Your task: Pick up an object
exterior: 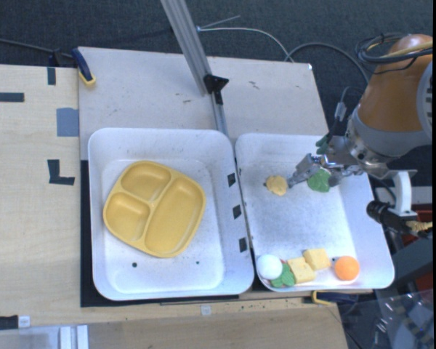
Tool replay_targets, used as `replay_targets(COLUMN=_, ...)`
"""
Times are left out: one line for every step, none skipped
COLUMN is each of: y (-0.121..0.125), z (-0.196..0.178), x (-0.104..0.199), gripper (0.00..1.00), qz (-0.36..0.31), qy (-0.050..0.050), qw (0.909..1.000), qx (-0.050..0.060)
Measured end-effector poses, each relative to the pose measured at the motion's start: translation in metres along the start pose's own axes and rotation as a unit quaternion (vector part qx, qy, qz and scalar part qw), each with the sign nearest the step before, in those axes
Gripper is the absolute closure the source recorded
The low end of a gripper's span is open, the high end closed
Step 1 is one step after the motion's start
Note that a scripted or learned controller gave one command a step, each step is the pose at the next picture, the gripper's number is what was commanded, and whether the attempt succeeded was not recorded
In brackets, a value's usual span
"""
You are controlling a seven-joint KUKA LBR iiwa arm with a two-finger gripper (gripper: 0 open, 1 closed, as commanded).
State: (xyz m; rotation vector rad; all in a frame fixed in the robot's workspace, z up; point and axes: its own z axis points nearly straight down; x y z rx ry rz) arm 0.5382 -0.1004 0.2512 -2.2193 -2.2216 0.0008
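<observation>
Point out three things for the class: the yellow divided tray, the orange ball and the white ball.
yellow divided tray (pixel 155 208), camera view, on its middle ridge.
orange ball (pixel 346 268), camera view, on its top centre.
white ball (pixel 269 267), camera view, on its top centre.

Pale wooden bench (pixel 29 217): two white bins (pixel 160 275) (pixel 363 267) side by side, touching.

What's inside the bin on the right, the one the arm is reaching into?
The right bin holds a yellow lump, a green piece by the tool, plus a white ball, yellow blocks and an orange ball. The arm hides its far right corner.
</observation>
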Motion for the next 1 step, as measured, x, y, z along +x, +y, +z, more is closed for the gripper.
replay_targets(y=-0.028, z=0.0855, x=0.0001, gripper=0.0, qz=0.001, qy=0.0, qw=1.0, qx=0.005)
